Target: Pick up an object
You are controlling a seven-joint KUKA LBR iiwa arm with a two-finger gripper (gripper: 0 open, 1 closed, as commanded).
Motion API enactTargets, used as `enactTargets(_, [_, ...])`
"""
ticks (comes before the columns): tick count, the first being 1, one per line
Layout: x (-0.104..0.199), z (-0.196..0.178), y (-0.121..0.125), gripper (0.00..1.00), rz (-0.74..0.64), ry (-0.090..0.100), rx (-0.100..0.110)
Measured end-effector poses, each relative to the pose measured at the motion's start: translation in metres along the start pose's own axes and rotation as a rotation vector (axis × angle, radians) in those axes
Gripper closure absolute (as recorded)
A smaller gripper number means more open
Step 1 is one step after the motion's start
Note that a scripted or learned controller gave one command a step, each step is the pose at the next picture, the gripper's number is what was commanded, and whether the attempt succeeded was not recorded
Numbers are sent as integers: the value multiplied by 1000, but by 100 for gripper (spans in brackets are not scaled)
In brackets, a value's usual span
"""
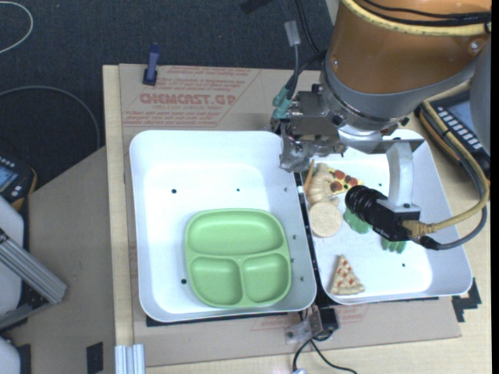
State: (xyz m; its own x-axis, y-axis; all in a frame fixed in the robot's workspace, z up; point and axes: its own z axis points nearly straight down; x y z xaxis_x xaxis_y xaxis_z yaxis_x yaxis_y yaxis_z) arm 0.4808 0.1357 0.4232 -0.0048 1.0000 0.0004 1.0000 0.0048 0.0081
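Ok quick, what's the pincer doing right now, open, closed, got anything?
Pincer: cannot be told; it sits low over the right bin near the pizza slice and the round cracker, with nothing seen in its grip.

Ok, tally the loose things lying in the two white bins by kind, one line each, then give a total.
Green divided plate, left bin: 1
Pizza slices, right bin: 2, one at the near edge, one by the far end
Round tan disc, right bin: 1
Green pieces, partly hidden under the black part of the tool: at least 2
Total: at least 6
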Motion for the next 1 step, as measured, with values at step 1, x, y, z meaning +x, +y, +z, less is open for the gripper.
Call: enactTargets(1, [0,-10,1,100,-1,0,-2])
